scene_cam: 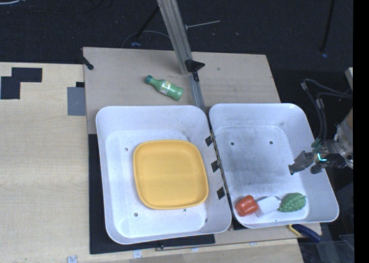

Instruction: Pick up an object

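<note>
The likeliest failure from here was a grasp that caught the bin wall or closed on nothing: the three candidate objects, a red piece [247,205], a white piece [268,204] and a green lumpy piece [292,202], lay crowded in a row against the near wall of the right bin [253,119], the white one touching or nearly touching its neighbours. A descent there could have nudged one piece into another or jammed a finger against the sloped rim. The gripper [304,162] hung over the right bin's right side, above and apart from the green piece. Its jaws looked dark and small at this distance; I could not tell how far apart they stood, and nothing showed between them. The yellow plate [170,173] in the left bin [115,123] was flat and offered poor purchase.
</note>
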### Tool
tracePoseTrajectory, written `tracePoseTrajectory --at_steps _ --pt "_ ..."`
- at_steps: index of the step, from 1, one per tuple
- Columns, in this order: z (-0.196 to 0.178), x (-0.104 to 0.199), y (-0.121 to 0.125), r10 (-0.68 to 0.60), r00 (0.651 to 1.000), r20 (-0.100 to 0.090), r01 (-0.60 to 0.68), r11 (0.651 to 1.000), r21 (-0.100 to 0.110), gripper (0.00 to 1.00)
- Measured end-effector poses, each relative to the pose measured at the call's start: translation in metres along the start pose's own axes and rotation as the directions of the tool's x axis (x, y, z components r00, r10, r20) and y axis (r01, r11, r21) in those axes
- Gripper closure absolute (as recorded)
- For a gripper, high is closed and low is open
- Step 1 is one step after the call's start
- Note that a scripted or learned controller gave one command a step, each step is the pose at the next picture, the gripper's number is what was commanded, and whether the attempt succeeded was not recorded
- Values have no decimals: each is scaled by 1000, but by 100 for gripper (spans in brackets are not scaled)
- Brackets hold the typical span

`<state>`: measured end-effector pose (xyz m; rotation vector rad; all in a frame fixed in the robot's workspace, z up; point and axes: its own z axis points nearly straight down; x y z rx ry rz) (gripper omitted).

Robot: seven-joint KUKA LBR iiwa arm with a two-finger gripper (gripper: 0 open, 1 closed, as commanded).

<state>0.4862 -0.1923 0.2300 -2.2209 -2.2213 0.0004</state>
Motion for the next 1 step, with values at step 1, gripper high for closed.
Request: tracePoseTrajectory --at_steps 1 --pt "0 0 0 0 1000 0 0 1000 0 0"
